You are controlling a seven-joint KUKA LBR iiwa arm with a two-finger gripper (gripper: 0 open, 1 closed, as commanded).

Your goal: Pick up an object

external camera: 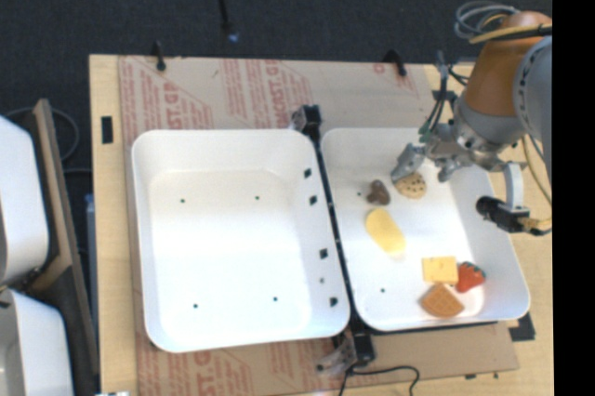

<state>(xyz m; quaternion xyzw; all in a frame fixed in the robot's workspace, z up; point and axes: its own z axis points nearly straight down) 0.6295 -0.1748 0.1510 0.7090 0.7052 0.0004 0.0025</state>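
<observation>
Just below the two-finger gripper (410,164), whose jaws look parted and empty, lies a round tan speckled cookie (410,187). Left of it sits a small brown lump (376,192); farther off, a yellow oval piece (385,231).

The grey arm (537,97) wears an orange band (497,59), looped pale cables (479,16), and seemingly metal fingers (406,164).

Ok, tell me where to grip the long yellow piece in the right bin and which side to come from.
Grip the yellow piece across its narrow middle, coming straight down from above. It lies flat and runs diagonally on the right bin floor, so the fingers should probably close across its short width. Bare floor on both long sides leaves room; the brown lump sits apart, above it.
</observation>
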